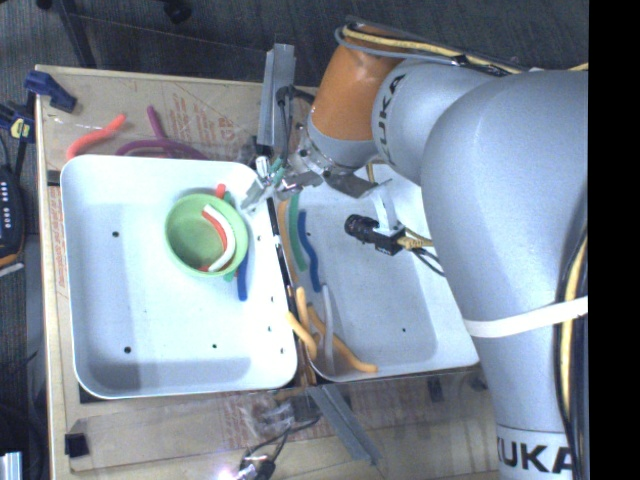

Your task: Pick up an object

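Observation:
A green bowl (pixel 196 238) sits in the left bin (pixel 140 338), toward its upper right. Curved red and white pieces (pixel 218 230) lie inside the bowl. A thin blue stick (pixel 242 280) lies just below the bowl's right rim. My gripper (pixel 260 186) hangs over the left bin's upper right corner, just right of the bowl and close to the wall between the bins. A small green bit shows at the gripper's tip, and I cannot tell whether it is held.
The right bin (pixel 390 308) holds a green strip (pixel 296 230) and a blue strip (pixel 310 256) along its left wall, with yellow and orange pieces (pixel 322 336) near its front corner. The bulky arm covers that bin's right side. Red and purple cords (pixel 150 138) lie on the bench behind the left bin.

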`<state>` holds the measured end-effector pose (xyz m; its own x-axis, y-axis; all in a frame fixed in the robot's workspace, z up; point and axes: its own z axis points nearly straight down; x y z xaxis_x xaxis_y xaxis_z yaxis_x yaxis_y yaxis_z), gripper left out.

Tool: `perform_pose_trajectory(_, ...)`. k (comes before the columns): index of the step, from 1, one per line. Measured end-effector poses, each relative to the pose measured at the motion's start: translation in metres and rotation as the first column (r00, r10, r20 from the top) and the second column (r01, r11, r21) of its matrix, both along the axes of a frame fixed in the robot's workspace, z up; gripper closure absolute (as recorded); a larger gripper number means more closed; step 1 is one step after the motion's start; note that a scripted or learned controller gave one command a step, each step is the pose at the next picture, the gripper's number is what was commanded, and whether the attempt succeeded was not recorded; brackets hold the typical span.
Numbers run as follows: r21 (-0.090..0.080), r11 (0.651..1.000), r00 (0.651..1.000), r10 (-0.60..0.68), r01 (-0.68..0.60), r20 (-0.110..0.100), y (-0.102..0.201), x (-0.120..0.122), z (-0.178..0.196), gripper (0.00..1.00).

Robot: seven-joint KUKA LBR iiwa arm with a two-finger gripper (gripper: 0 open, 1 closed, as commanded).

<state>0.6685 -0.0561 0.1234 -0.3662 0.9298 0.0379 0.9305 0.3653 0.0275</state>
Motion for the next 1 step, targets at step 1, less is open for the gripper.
perform_pose_trajectory(1, -0.046, 0.998, 0.999, 0.037, -0.037, -0.012, 0.0055, -0.0113, 0.0698, 1.00)
